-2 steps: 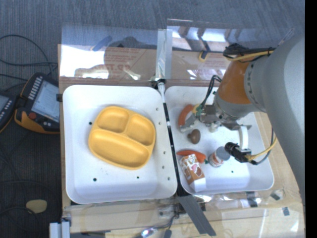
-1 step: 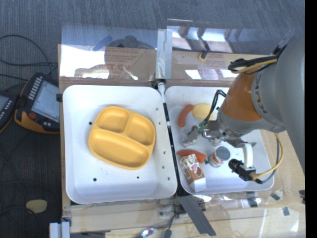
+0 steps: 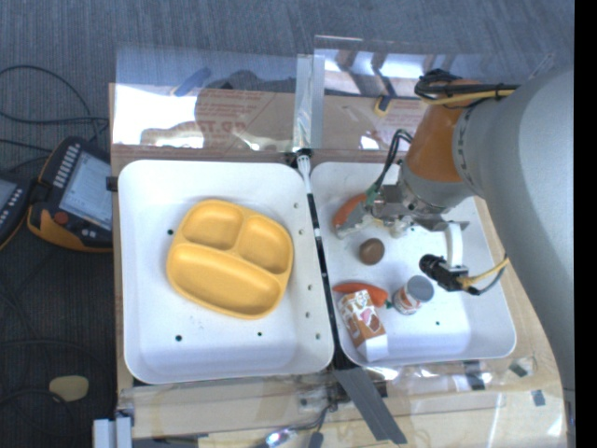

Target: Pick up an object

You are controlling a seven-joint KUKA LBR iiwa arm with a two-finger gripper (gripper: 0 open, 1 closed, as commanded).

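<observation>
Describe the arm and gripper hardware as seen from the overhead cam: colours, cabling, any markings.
The arm is a thick, rounded light-grey body with an orange band above the wrist. A yellow cable and black cables run along the top of the wrist; another yellow cable loops by a black fitting lower down. The gripper is a small metallic grey and white assembly. No markings are legible.

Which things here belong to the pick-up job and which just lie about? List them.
Job:
end effector
orange item
brown round object
small jar
snack packet
right bin

Lying about:
yellow divided plate
left bin
handheld pendant
</observation>
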